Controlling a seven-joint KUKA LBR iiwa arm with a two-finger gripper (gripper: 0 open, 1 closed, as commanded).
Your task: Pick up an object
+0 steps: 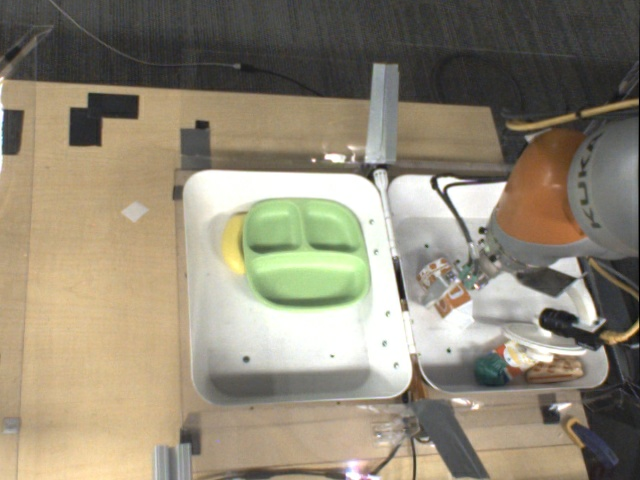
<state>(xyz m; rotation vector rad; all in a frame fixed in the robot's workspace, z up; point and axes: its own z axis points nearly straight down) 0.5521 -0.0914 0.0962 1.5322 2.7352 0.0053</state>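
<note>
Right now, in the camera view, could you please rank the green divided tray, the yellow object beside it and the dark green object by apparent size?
1. green divided tray
2. yellow object, partly hidden under the tray, so its rank is unsure
3. dark green object

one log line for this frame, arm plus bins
arm: in right bin | gripper: low beside small brown item | left bin: green divided tray over yellow object | pick: not confirmed

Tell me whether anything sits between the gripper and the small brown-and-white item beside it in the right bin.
Nothing visible does. The gripper is low in the right bin, right next to the small brown-and-white item, with only bare bin floor around them. The teal object lies off near the front wall.
</note>
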